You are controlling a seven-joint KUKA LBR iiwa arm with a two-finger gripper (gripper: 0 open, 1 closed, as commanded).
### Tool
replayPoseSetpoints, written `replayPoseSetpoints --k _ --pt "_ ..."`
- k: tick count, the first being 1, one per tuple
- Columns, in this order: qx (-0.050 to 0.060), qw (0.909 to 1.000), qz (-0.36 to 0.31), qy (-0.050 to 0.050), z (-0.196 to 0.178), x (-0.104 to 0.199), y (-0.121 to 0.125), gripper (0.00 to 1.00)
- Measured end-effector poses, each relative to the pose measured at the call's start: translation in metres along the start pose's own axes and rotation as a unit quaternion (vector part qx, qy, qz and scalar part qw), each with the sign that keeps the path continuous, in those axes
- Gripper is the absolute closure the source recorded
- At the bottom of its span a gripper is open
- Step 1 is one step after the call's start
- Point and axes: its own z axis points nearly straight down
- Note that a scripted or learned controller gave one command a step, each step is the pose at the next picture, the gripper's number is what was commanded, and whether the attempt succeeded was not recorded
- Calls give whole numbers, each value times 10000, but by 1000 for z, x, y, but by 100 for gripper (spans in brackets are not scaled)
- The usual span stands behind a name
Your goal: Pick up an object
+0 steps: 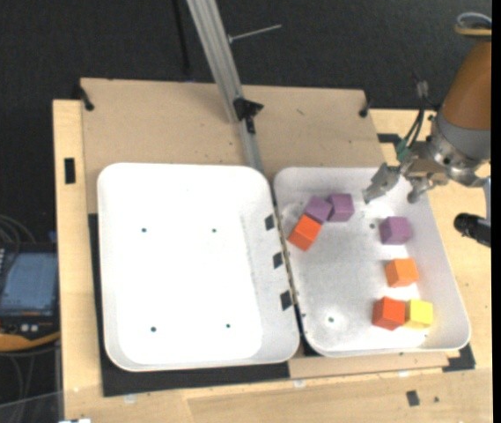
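Observation:
My gripper (pixel 398 185) hangs open over the far right part of the right bin (pixel 356 333), with nothing between its fingers. A purple cube (pixel 395 229) lies just in front of it. Two more purple cubes (pixel 330 208) sit side by side near the bin's far left, touching an orange cube (pixel 304 232). Further forward on the right lies another orange cube (pixel 401 271). A red-orange cube (pixel 390 312) and a yellow cube (pixel 420 313) sit together at the near right corner.
The left bin (pixel 188 263) lies beside the right one. A metal pole (pixel 219 55) slants up from behind the bins. A tablet and cables (pixel 21 289) lie off the bench at the left.

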Motion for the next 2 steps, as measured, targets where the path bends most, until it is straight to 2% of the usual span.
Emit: replayPoseSetpoints --k 1,2 --pt "0 10000 4 2 45 5 -6 0" --pt "-47 10000 1 -16 87 -5 -5 0"
